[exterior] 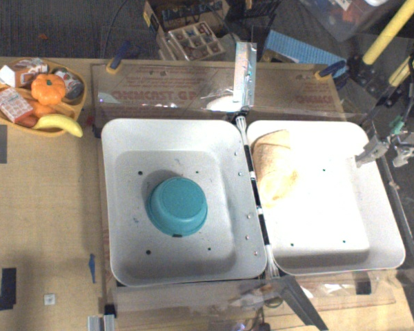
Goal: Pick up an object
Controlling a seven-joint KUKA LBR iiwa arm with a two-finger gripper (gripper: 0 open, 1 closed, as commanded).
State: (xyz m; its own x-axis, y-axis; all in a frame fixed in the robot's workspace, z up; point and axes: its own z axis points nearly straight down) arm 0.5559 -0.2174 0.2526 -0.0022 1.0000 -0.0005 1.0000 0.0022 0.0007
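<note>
While nothing is yet grasped, a teal bowl is seen upside down near the middle of the left bin, well apart from the walls, so room is left for a grasp. A tan object lies against the right bin's left wall. The gripper is seen at the right bin's far edge; its opening cannot be told.

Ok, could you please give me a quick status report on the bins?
Gripper at right bin's far right edge. Teal bowl upside down in left bin, untouched. Nothing on it.
</note>
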